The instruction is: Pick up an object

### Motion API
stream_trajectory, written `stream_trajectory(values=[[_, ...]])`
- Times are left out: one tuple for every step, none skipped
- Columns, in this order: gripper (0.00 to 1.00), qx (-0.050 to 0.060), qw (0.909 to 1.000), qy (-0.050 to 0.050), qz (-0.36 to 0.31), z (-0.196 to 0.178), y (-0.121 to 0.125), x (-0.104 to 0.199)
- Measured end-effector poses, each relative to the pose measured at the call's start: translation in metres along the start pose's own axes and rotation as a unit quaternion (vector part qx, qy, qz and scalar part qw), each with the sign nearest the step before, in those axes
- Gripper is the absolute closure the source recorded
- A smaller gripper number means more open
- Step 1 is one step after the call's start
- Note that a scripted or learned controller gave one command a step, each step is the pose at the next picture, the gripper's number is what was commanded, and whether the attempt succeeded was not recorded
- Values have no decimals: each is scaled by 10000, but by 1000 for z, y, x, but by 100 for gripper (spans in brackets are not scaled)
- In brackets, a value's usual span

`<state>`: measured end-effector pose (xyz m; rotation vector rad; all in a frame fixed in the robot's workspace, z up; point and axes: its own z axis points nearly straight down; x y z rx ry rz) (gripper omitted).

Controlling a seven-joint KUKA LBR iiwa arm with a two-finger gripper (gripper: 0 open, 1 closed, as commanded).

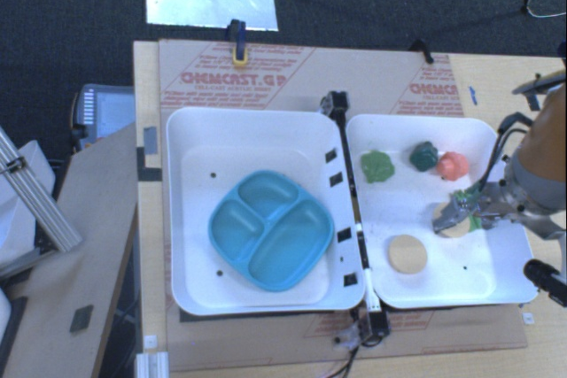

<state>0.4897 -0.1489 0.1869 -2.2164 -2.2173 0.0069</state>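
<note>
The right bin [443,283] holds a green lumpy object [378,165], a dark teal one [424,157] and a coral-pink one [453,165] along its far side. A flat tan disc [407,254] lies nearer the front. My gripper [450,215] reaches in from the right and sits low over a pale, cream-coloured object [458,231] with a green bit beside it, right of the bin's middle. The gripper body covers most of that object, and whether it is touched or held is hidden.
The left bin [199,133] contains a blue divided plate [270,230]. A black-clipped divider [345,190] separates the two bins. The arm's grey body with its orange band [540,159] hangs over the right bin's right edge. Cardboard lies under both bins.
</note>
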Motion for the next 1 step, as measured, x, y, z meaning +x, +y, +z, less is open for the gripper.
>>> stream_trajectory(values=[[0, -43, 10000, -10, -12, -4, 2, 0]])
